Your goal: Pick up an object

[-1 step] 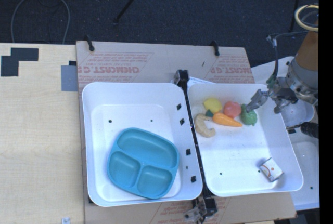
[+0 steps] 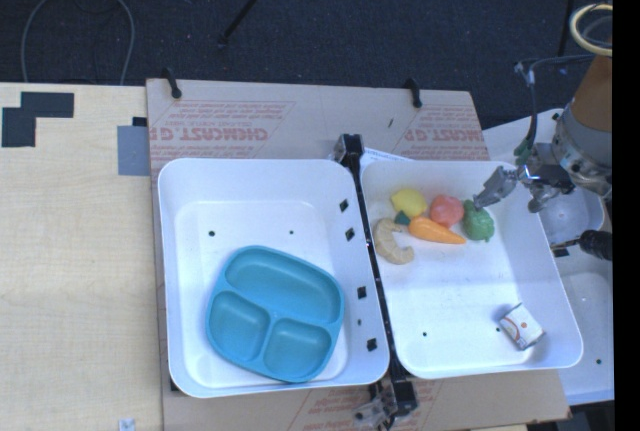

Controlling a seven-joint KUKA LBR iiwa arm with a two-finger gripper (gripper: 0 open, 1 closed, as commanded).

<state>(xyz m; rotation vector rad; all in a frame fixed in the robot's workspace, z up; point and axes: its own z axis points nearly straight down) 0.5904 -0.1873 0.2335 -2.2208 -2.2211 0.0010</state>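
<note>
The gripper [image 2: 508, 185] hangs over the right white bin [image 2: 560, 339], fingers spread and holding nothing, just right of the small round green plastic toy [image 2: 479, 225]. Probably light, stiff and slick; take hold across its round middle, clear of the orange plastic carrot [image 2: 436, 231] touching its left.

Arm [image 2: 590, 119] cut off at right

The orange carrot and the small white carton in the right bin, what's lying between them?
Nothing: in the camera view, only bare white bin floor separates the carrot from the carton near the bin's lower right corner.
</note>
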